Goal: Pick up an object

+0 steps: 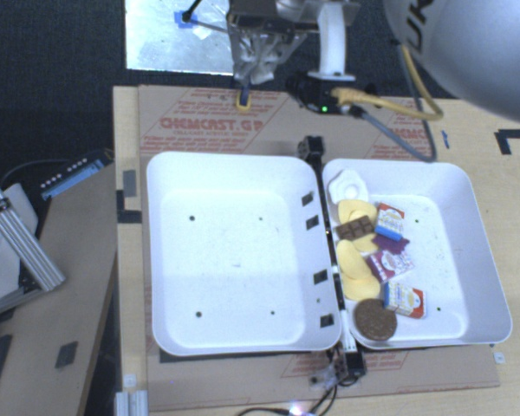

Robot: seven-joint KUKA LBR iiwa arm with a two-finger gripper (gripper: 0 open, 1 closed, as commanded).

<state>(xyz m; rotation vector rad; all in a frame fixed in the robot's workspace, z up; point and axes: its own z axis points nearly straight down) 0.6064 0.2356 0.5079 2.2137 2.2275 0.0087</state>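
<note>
My gripper [257,74] hangs high above the bench's far edge, beyond the left bin [234,250], and I see nothing in it. The right bin [459,258] holds the objects, bunched along its left side. At the back lies a white piece [347,184], then a yellow slice [358,211] and a small brown chocolate bar [356,228]. Beside them are a blue and white packet [390,222], a purple packet [391,243] and a red and white packet [405,299]. Nearest the front sit another yellow slice [357,271] and a round brown cookie [375,321].
Both bins rest on a brown cardboard sheet [208,124]. A yellow cable [390,104] and a grey cable [399,141] run across the board behind the right bin. A small yellow tab [243,102] sits on the board under the gripper. An aluminium frame [22,241] stands at the left.
</note>
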